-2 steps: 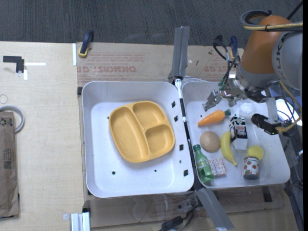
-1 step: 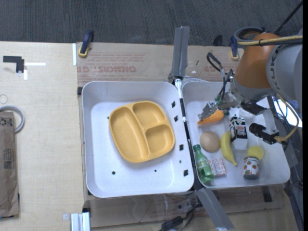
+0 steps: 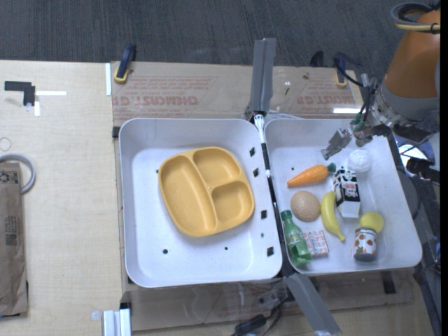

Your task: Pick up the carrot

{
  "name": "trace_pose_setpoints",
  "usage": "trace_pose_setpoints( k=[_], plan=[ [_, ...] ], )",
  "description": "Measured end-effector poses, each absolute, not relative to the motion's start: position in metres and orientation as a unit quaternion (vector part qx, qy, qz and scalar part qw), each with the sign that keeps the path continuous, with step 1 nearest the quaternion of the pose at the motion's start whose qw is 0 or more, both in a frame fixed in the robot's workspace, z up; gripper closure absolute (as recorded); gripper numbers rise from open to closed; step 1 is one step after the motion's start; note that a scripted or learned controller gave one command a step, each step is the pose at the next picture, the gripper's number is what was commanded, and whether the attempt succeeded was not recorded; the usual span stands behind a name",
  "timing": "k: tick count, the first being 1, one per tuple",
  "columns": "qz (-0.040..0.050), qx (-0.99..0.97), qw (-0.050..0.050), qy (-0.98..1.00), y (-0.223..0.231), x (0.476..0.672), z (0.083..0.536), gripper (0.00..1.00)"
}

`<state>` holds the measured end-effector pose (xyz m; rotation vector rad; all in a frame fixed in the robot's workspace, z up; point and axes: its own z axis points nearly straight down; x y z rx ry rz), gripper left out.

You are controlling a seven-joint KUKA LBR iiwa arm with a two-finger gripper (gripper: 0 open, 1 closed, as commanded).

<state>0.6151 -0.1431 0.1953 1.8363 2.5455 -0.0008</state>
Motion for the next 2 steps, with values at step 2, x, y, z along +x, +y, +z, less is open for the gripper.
trace_pose_setpoints(
  k=[2],
  plan=[
    [0.0004, 0.509, 0.002, 0.861, -0.116, 0.634, 0.156, 0.00]
  ],
)
